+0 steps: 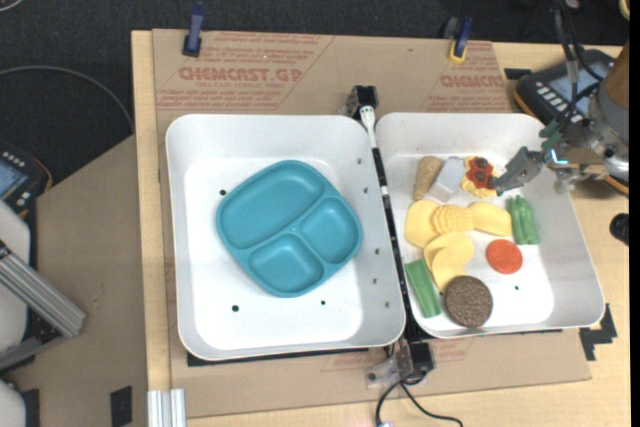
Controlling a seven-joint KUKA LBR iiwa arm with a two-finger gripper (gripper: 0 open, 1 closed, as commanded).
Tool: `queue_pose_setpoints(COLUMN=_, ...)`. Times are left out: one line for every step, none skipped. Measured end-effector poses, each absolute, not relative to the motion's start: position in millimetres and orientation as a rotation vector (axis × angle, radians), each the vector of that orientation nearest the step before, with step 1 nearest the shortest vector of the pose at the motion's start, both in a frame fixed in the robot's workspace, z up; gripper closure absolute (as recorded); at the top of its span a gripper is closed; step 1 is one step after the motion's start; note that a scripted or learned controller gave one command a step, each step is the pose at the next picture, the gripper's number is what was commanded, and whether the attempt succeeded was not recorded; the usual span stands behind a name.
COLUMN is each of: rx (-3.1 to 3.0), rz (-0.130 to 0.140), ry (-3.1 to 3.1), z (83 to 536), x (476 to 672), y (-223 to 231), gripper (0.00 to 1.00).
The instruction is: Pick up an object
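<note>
Objects for picking sit in your right bin [580, 300], bunched toward its left half. Left bin [190, 315]: one teal divided plate [288, 228], lying flat near the centre. Right bin, larger items first: yellow pieces [450, 225] clustered mid-bin, touching one another; brown round disc [468, 301] at the near edge, just beside a green stick [421, 289]; tan piece [428, 176] near the far wall; red disc [504, 258]; second green piece [522, 220]. Your gripper [512, 173] sits over the far right of that bin (finger spread: cannot tell), near a small red-and-dark item [479, 172].
</note>
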State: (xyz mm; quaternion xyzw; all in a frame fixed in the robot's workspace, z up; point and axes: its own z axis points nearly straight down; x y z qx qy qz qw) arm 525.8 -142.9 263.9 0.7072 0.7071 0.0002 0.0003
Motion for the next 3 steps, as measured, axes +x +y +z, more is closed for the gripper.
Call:
queue_pose_setpoints(rx=2.235, rz=-0.006, ry=2.216, z=203.1, x=475.8, y=-228.5, gripper=0.0)
queue_pose_setpoints(rx=2.207, rz=0.01, ry=2.212, z=345.1, x=480.9, y=-220.9, gripper=0.0)
queue_pose_setpoints(rx=2.204, rz=0.012, ry=2.208, z=526.8, x=479.6, y=-224.3, gripper=0.0)
